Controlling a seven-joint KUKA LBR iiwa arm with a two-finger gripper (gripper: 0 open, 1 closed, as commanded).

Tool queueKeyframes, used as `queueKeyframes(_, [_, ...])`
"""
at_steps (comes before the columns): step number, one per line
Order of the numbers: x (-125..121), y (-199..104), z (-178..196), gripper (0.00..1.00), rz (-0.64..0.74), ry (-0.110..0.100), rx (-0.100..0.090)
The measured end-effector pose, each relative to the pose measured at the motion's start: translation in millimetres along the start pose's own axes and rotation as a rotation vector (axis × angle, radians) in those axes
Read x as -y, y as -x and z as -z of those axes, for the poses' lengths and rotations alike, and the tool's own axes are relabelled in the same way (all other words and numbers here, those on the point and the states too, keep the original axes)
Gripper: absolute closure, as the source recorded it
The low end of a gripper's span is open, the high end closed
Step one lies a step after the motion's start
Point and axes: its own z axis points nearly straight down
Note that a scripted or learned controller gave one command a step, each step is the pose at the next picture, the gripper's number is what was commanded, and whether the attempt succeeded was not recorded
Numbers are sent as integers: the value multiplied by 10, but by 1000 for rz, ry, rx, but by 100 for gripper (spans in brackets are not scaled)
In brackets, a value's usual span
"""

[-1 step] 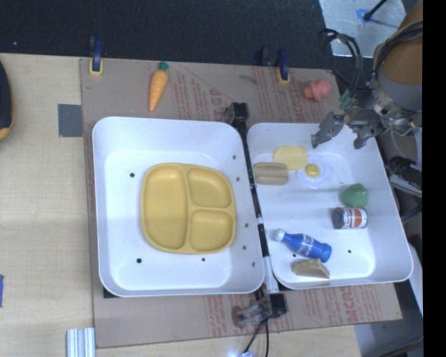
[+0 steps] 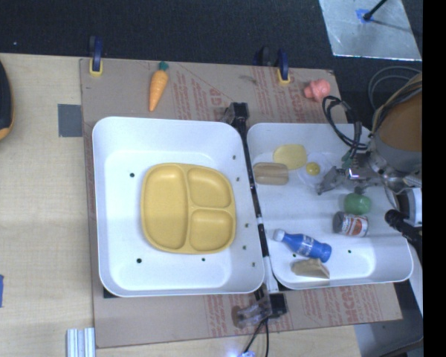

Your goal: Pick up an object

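Observation:
My gripper (image 2: 345,178) hangs over the upper middle of the right bin (image 2: 386,270), open, with nothing between its fingers. Just below it lies a green ball (image 2: 357,203), and under that a small red and white can (image 2: 351,224) on its side. A blue bottle (image 2: 303,245) lies nearer the front, with a tan wedge (image 2: 311,269) by the front wall. To the gripper's left lie a tan bread roll (image 2: 270,173), a flat pale yellow piece (image 2: 290,155) and a tiny yellow item (image 2: 313,169).
The left bin (image 2: 111,274) holds a yellow divided plate (image 2: 187,207). An orange carrot (image 2: 157,86) and a pink toy (image 2: 317,89) lie on the brown board behind the bins. Black cables (image 2: 340,114) loop by the arm (image 2: 398,129) at the right.

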Motion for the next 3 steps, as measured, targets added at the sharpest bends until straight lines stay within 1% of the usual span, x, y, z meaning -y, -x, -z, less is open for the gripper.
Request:
queueKeyframes(1, [-673,-178,1409,0,10,29,3])
queueKeyframes(2, [285,0,122,0,2,-4,-5])
queueKeyframes(3, [-562,-13,937,0,8,26,3])
